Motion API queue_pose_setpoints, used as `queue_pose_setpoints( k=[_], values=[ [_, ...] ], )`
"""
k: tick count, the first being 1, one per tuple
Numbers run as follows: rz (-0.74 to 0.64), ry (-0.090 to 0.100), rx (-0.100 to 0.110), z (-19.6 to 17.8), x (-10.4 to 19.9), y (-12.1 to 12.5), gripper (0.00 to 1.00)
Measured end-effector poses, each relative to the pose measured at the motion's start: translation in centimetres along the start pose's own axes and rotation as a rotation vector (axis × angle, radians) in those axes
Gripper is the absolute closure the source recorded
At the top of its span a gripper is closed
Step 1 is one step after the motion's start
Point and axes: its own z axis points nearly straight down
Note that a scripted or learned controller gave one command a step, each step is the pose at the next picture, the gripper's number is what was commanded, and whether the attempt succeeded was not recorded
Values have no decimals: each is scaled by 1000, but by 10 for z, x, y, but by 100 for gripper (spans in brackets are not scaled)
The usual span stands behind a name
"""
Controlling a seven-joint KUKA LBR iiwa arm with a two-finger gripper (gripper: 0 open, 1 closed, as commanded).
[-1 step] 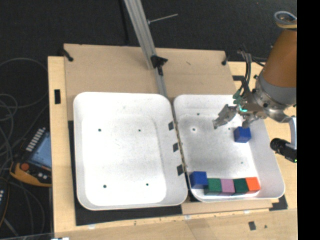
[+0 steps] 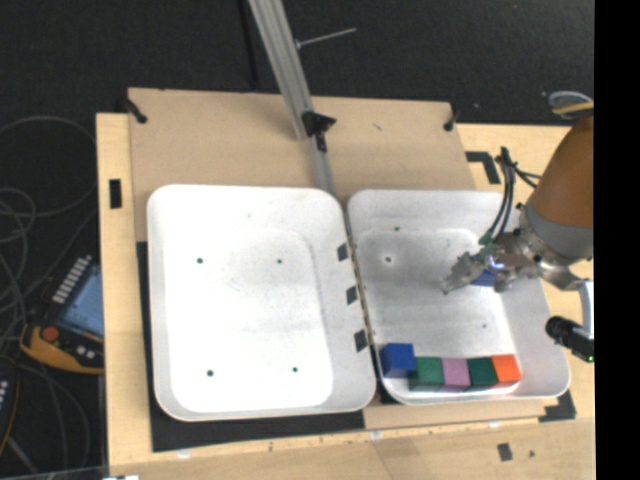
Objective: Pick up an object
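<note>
Jaws: my jaws (image 2: pixel 470 271) hang low over the middle of the right bin (image 2: pixel 420 218); whether they are parted or clenched I cannot tell.
Blocks: a row along that bin's near wall: blue (image 2: pixel 398 358), green (image 2: pixel 429 371), pink (image 2: pixel 456 372), dark green (image 2: pixel 482 371), orange (image 2: pixel 507 369), touching side to side, well apart from my jaws.
Left bin (image 2: pixel 250 298): just beside the right bin.
Surface (image 2: pixel 230 143): tan board under both bins.
</note>
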Motion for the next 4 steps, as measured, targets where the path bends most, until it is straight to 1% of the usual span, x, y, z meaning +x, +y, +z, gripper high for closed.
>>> queue_pose_setpoints(
  k=[1, 2, 3, 4],
  values=[
    [-6, -3, -18, 51, -34, 38, 0],
    [-9, 1, -11, 32, -5, 38, 0],
    [-4, 1, -8, 11, -6, 18, 0],
    [-2, 2, -8, 12, -6, 18, 0]
  ],
)
